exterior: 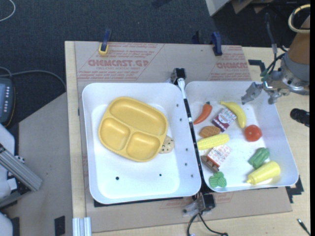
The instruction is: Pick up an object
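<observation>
Broccoli (217,180) lies at the near edge of the right bin (288,146), the landmark here. Inside it, a yellow bottle (264,173) and green pepper (259,156) sit near the front right; a small carton (218,156) lies left of them. Mid-bin are corn (212,141), a brown cookie (210,131) and a tomato (252,132). Farther back lie a chili (203,114), a packet (225,118) and a banana (235,112). Left of the bin, a yellow tray (133,128) rests in the other bin (93,146). Over the bin's far right corner hangs the pincer (260,95), fingers spread apart, gripping nothing.
</observation>
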Robot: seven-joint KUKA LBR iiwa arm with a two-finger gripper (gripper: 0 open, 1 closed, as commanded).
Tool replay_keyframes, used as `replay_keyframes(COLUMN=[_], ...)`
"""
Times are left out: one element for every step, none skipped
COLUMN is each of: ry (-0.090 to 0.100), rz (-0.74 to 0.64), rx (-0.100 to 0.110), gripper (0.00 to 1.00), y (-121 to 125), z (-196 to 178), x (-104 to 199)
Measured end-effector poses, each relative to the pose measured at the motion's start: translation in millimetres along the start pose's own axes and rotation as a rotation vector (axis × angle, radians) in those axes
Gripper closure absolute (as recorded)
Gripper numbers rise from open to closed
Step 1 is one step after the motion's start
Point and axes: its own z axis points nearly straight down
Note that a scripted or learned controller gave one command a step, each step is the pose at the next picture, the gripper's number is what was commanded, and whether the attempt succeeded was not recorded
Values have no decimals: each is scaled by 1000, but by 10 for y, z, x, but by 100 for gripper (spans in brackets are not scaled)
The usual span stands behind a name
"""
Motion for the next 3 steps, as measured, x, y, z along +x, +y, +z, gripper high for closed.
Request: replay_keyframes(ry=[1, 1, -3], rz=[-1, 1, -1], rx=[2, -7, -10], gripper=[0, 0, 100], y=[89, 115, 121], z=[487, 845, 720], x=[34, 42, 34])
